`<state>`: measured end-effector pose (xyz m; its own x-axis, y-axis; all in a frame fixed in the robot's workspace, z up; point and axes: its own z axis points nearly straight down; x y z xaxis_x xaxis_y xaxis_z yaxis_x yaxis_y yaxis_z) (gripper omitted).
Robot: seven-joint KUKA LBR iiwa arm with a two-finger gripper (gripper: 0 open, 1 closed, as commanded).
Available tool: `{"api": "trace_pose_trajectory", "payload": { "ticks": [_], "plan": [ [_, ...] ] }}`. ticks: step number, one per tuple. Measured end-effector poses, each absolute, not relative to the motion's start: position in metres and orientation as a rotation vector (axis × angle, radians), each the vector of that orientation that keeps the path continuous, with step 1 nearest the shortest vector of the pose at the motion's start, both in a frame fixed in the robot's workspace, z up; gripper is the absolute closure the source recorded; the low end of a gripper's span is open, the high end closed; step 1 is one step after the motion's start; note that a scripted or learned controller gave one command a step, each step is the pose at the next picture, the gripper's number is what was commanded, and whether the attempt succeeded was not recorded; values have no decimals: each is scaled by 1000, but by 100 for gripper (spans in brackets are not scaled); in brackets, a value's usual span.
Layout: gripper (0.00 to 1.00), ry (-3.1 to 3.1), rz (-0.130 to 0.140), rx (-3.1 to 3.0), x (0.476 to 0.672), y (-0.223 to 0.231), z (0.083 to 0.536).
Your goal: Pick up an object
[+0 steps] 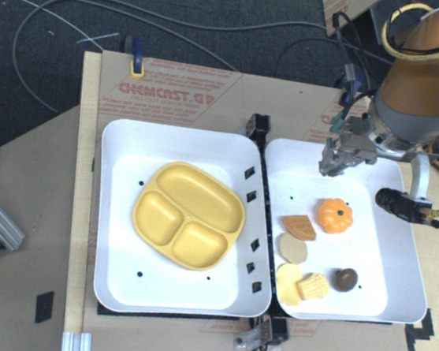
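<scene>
My gripper (333,166) hangs over the back of the right bin (395,300), above and a little left of an orange toy pumpkin (334,216). Nothing shows between its fingers. Below the pumpkin lie a brown bread-like wedge (300,227), a pale round disc (293,250), a yellow round piece (288,282) with a ridged yellow chunk (313,285) on it, and a dark brown ball (344,279). A yellow divided plate (188,215) sits in the left bin (111,221).
A row of black clips (253,207) runs along the seam between the two bins. The bins rest on a cardboard sheet (166,89) with a blue-and-yellow clamp (137,57) at its back edge. Cables trail over the dark floor behind.
</scene>
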<state>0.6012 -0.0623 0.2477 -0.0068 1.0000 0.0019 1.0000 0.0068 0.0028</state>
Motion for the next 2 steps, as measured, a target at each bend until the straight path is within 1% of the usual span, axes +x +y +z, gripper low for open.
{"api": "trace_pose_trajectory", "payload": {
  "ticks": [2],
  "plan": [
    [100,2229,3,2216,628,43,220]
  ]
}}
